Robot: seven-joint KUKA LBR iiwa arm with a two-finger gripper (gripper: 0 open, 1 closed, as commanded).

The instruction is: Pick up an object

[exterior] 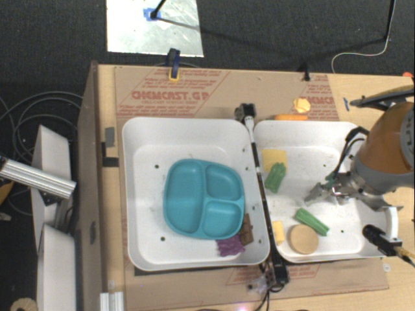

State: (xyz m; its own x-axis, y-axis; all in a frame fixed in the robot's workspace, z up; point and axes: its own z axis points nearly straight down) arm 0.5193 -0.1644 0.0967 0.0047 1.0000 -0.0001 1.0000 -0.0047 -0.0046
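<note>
Gripper (319,193): over the right bin (337,141), fingers' state cannot be told; nearest item, green block (312,221), just below-left, long axis running upper-left to lower-right.

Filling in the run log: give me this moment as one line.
arm: over right bin | gripper: low, nothing seen held | nearest: green block, tan disc | left bin: teal tray | pick: not yet

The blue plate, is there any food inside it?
No food shows in the blue plate. A purple piece and a brown piece touch its near rim. Underneath it is hidden.
</note>
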